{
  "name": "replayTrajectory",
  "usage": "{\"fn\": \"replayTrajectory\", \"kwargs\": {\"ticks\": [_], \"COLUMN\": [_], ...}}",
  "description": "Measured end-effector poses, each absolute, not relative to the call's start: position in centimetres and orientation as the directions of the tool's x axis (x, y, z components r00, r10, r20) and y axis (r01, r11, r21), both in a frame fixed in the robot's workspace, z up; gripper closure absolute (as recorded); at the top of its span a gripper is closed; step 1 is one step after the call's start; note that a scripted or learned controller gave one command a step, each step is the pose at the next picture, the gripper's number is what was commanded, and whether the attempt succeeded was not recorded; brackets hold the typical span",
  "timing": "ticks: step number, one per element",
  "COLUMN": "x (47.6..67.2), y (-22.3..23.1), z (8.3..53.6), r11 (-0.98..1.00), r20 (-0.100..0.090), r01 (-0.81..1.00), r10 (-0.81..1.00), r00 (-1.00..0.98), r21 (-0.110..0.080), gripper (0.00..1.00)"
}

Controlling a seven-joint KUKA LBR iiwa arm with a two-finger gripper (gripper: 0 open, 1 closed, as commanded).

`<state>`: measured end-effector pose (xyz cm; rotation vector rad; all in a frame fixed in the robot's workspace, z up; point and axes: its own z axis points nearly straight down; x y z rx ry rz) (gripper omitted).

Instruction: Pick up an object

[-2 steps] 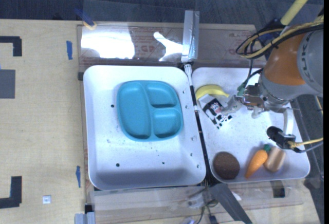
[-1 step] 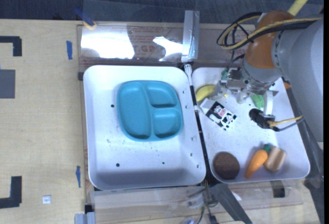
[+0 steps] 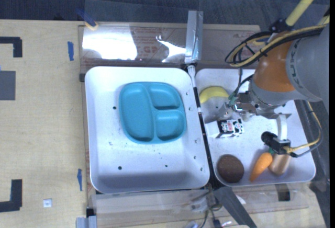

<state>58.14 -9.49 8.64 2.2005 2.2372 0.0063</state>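
Observation:
My gripper [image 3: 230, 126] hangs low over the middle of the right bin [image 3: 306, 169], at the end of the grey arm with its orange band [image 3: 273, 72]. A yellow fruit [image 3: 213, 94] lies just up and left of it, partly hidden by the wrist. A brown round object [image 3: 230, 167] sits near the bin's front edge, below the gripper. To its right lie an orange carrot [image 3: 261, 165] and a small tan object [image 3: 280, 163]. I see nothing held in the gripper.
The left bin [image 3: 99, 159] holds a blue divided plate [image 3: 153, 112]. A ridge between the bins [image 3: 201, 133] runs just left of the gripper. Yellow and black cables [image 3: 251, 44] loop off the arm at the back right. A black fitting [image 3: 272, 140] sits above the carrot.

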Motion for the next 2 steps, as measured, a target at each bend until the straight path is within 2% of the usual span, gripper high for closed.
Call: {"fn": "replayTrajectory", "kwargs": {"ticks": [1, 2], "x": [51.0, 55.9], "y": [-10.1, -9.8], "z": [8.7, 8.6], "r11": [-0.023, -0.114], "r20": [0.001, -0.002], "r01": [1.0, 0.993], "r10": [1.0, 0.994], "r00": [0.023, 0.114], "r21": [0.006, 0.006], "gripper": [0.0, 0.0]}}
